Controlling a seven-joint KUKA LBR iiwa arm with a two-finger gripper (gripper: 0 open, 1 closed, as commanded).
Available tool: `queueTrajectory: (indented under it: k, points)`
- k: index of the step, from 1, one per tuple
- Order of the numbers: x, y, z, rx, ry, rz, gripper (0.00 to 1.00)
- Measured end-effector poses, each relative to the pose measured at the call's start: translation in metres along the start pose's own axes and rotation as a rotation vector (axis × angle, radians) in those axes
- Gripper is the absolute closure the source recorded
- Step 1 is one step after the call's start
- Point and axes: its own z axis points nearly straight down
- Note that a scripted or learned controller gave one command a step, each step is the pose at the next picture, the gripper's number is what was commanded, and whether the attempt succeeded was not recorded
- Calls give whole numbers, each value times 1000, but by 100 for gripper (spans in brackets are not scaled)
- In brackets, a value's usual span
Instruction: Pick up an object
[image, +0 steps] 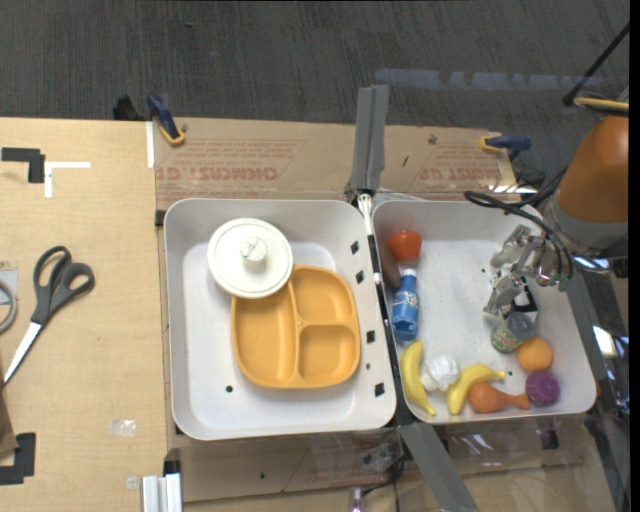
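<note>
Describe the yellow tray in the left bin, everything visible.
The yellow tray looks like smooth plastic, a rounded rectangle with three compartments: one long at the view's left, two smaller at its right. It lies flat, open side up, on the left bin floor, nothing in it. A round white lid with a knob overlaps its upper-left corner.

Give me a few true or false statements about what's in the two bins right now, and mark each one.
1. The yellow divided tray lies in the left bin. True.
2. The white lid sits in the right bin. False: it rests in the left bin, overlapping the tray's corner.
3. The blue bottle lies in the right bin. True.
4. The gripper is over the left bin. False: it is over the right bin.
5. The scissors lie inside a bin. False: on the bench, left.
</note>
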Motion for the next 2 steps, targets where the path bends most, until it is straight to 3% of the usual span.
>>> queueTrajectory:
  k: [1, 2]
  points:
    - [67, -35, 0, 0, 0, 89, 0]
    - [65, -33, -11, -2, -7, 87, 100]
